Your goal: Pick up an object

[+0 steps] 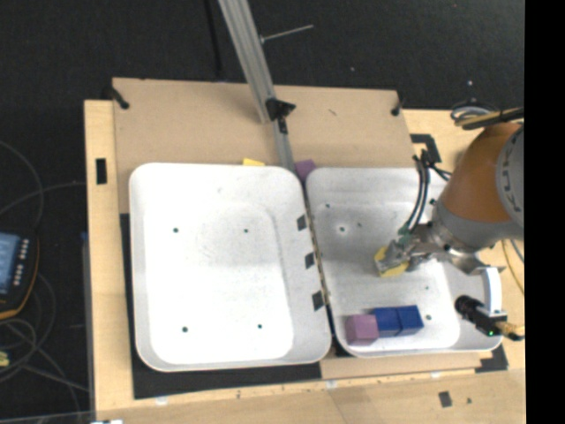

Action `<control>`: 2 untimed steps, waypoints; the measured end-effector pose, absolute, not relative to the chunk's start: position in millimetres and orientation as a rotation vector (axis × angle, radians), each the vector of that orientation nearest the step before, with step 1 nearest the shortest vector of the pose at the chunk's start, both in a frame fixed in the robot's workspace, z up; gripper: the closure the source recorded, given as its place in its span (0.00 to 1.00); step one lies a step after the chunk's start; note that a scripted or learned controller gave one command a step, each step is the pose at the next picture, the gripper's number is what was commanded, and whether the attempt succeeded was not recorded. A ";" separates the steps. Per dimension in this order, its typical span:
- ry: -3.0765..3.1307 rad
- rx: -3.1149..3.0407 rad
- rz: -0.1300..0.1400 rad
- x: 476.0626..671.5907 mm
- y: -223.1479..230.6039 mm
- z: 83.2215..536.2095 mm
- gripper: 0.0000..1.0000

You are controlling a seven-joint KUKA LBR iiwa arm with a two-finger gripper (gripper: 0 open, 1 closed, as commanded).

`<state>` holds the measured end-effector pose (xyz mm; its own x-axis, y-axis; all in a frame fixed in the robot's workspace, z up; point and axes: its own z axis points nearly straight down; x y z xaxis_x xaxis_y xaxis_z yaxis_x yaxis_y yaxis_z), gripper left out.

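Purple block beside blue block, yellow object at tool, finger state unclear

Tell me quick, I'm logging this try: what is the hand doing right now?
Hand: low in the right bin, at a yellow object; whether it is open, shut or gripping cannot be told.

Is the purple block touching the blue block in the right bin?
Touching. The camera view shows the purple block pressed against the blue block with no white gap between them.
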<state>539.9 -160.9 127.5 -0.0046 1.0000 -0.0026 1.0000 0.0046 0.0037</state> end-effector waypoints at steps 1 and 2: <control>2.232 2.211 0.005 485.1 -27.1 198.5 1.00; 2.227 2.217 0.002 487.9 37.2 233.6 1.00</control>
